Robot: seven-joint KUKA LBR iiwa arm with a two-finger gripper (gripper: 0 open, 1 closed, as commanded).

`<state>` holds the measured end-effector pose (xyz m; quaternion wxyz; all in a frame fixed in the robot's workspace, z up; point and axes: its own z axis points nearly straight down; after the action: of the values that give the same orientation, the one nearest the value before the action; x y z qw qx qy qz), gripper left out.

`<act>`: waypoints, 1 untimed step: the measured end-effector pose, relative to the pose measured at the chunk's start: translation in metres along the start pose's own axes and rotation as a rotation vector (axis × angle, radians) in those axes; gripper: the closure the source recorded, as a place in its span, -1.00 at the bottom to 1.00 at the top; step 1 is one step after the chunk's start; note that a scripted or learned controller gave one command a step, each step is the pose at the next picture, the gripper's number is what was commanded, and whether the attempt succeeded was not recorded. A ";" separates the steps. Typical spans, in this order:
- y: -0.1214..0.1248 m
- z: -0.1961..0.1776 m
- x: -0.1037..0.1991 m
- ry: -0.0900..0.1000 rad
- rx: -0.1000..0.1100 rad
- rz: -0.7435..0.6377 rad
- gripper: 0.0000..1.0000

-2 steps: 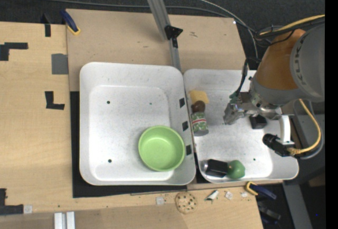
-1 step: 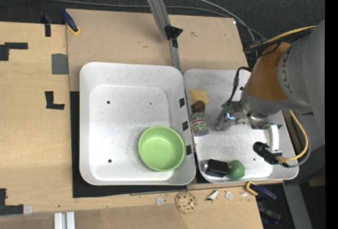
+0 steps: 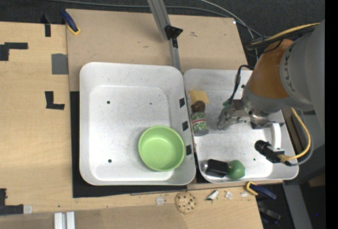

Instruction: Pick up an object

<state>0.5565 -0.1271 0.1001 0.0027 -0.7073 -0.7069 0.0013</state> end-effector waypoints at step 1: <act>0.003 -0.047 0.008 0.000 -0.004 -0.002 1.00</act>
<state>0.5594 -0.1194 0.1475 0.0012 -0.7066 -0.7076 0.0001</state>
